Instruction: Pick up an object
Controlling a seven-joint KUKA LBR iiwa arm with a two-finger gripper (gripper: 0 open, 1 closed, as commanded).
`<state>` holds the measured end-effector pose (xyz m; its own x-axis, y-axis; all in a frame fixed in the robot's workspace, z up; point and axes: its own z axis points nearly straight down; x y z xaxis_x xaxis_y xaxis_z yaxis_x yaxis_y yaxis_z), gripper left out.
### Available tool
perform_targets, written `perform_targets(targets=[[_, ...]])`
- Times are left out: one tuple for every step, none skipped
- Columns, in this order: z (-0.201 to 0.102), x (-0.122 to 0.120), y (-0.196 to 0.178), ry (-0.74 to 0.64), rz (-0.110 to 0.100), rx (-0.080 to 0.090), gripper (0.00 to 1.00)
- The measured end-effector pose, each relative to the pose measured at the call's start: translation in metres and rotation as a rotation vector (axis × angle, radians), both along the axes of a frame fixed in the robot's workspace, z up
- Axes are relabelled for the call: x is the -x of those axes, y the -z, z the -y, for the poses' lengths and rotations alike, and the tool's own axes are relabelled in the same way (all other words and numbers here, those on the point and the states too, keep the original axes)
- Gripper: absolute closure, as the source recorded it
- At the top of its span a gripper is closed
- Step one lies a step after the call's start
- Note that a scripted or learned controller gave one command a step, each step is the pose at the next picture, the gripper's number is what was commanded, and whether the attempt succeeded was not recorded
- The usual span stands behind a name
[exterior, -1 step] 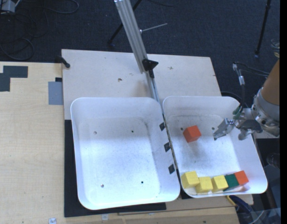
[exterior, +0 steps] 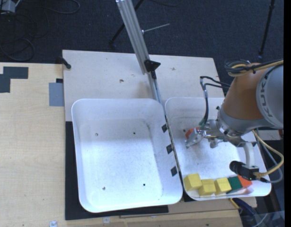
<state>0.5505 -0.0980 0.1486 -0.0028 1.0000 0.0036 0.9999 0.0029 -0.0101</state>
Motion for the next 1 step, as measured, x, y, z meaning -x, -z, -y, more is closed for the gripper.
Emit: perform_targets(targets=[[0.0044,-0.0389,0.0559,-0.001,0.007,0.004,0.00]])
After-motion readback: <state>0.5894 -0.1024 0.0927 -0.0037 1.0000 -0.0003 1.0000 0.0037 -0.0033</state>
